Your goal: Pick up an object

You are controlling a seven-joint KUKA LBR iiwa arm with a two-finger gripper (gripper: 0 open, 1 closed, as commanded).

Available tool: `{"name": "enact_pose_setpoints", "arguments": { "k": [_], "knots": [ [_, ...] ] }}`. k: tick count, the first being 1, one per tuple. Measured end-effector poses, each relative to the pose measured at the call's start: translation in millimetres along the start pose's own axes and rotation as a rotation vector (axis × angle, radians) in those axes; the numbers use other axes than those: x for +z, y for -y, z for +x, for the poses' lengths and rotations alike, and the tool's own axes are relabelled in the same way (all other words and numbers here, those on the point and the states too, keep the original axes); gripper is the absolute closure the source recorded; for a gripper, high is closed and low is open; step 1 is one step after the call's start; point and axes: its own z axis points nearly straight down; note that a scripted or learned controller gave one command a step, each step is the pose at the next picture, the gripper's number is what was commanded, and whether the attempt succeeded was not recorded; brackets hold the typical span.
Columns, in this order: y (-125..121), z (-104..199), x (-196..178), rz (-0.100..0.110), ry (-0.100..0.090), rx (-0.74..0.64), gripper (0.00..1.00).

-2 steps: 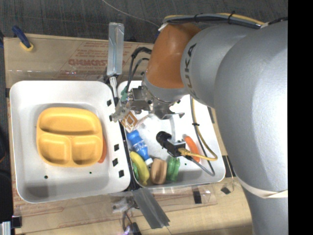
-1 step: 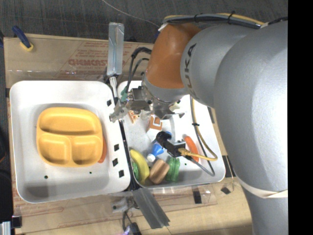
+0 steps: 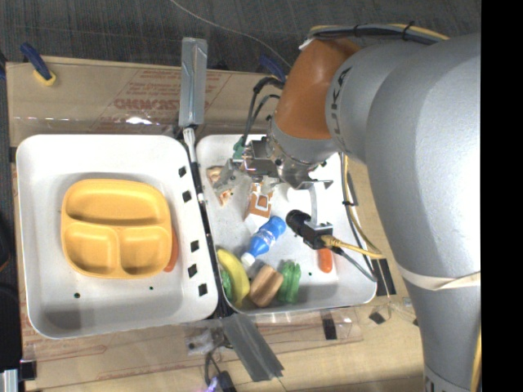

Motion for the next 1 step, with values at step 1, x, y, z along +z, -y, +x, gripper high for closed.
{"name": "enact_pose_setpoints", "arguments": {
  "k": [1],
  "knots": [
    [42.0,-79.8,23.2,0.0,-0.002,-0.235,0.0]
  ]
}}
